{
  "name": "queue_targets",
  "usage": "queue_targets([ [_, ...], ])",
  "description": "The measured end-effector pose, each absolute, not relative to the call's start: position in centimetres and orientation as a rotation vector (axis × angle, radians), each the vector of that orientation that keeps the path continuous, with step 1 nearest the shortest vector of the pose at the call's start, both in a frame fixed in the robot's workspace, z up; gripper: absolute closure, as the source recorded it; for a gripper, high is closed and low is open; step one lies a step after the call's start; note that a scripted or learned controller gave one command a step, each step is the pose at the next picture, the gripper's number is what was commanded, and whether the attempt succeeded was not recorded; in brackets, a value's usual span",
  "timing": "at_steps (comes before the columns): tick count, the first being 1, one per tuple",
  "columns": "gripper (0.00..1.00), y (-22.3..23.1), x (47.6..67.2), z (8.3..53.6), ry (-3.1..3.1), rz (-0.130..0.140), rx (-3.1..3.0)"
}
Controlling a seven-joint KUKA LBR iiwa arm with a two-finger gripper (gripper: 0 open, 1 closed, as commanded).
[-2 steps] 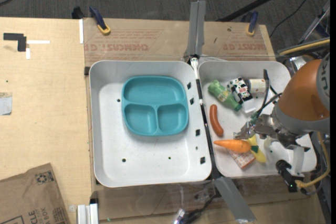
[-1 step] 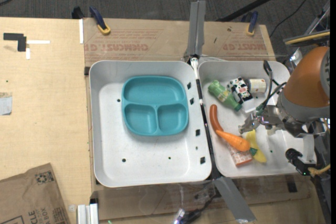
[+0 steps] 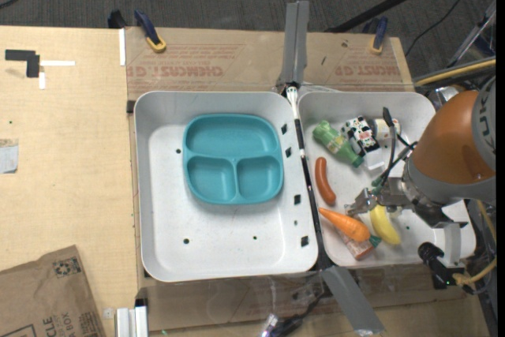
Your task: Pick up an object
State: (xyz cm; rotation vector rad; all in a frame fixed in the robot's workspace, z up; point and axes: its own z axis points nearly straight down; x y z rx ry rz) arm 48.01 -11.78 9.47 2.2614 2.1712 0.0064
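My gripper is low in the right bin, at the end of the grey arm with the orange band. It sits just above a yellow banana and to the right of an orange carrot. A red sausage lies to the left of the gripper. Farther back are a green bottle and a black-and-white cow toy. The arm hides part of the bin's right side.
The left bin holds a teal divided plate. A small brownish item lies by the right bin's front wall. A grey divider post stands behind the bins. Cardboard covers the bench to the left.
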Motion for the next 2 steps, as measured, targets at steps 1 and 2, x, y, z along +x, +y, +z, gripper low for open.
queue_targets([
  [1, 1.0, -11.7, 48.1, 10.3, 2.173, 0.008, 2.267],
  [2, 1.0, -6.3, 51.5, 21.9, 2.095, -0.007, 2.342],
])
